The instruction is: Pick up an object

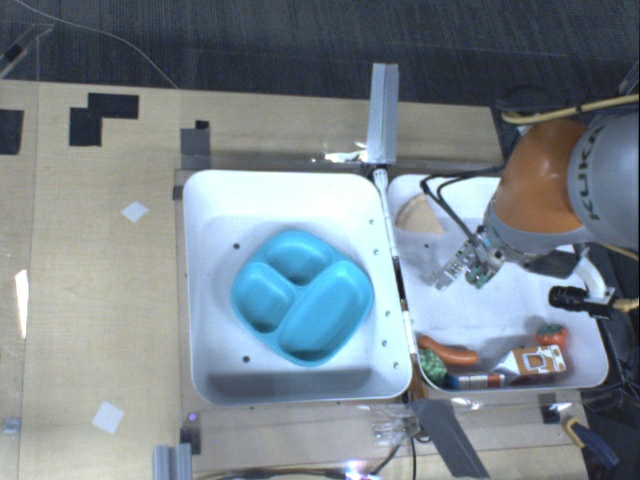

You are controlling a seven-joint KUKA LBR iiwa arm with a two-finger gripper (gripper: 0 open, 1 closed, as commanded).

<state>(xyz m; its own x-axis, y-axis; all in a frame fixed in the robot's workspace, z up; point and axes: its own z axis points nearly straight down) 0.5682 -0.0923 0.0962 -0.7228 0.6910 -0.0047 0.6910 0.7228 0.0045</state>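
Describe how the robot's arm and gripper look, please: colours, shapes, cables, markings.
The arm is bulky and rounded, grey with a broad orange band above the wrist and dark lettering on the grey shell. A thin black cable loops beside it toward the gripper, which is small and metallic with a green part.

A blue divided plate (303, 296) lies in a white bin (210, 268).

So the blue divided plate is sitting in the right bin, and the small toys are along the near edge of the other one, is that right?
Not quite. The camera view shows the blue divided plate in the left bin. The small toys do lie along the near edge of the other one, the right bin.
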